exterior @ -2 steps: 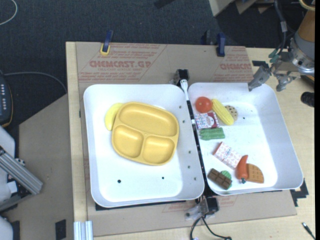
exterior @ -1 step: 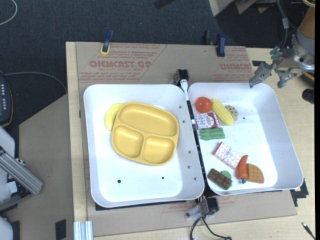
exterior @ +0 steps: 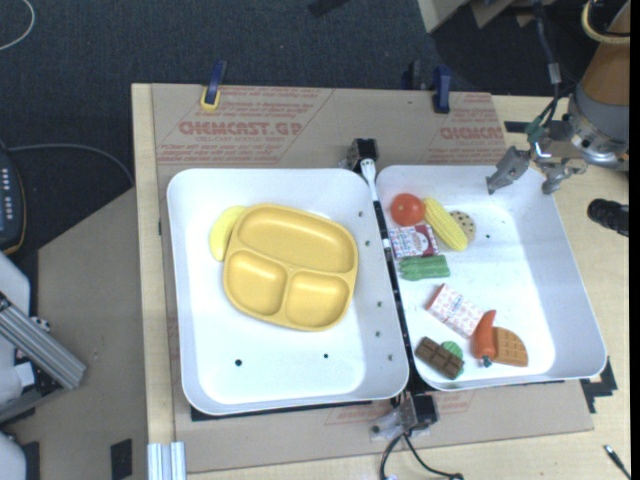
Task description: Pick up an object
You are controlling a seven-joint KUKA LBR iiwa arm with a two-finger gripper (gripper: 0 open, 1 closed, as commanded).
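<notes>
Nearest the lens, a brown chocolate-bar toy [exterior: 437,356] lies at six o'clock in the right white bin [exterior: 560,268], beside an orange carrot toy [exterior: 484,336] and a waffle-brown toy [exterior: 509,348]. A red tomato toy [exterior: 406,208] and a yellow corn cob [exterior: 446,224] sit at ten o'clock. The grey two-finger gripper [exterior: 527,171] hovers at one o'clock, spread and empty. Approach step, I judge; next it must choose a toy and descend.

Arm [exterior: 605,88] cut off by the right edge, yellow item [exterior: 222,232] half hidden under the divided plate [exterior: 290,266], cookie [exterior: 461,222] partly behind the corn [exterior: 445,223]
</notes>
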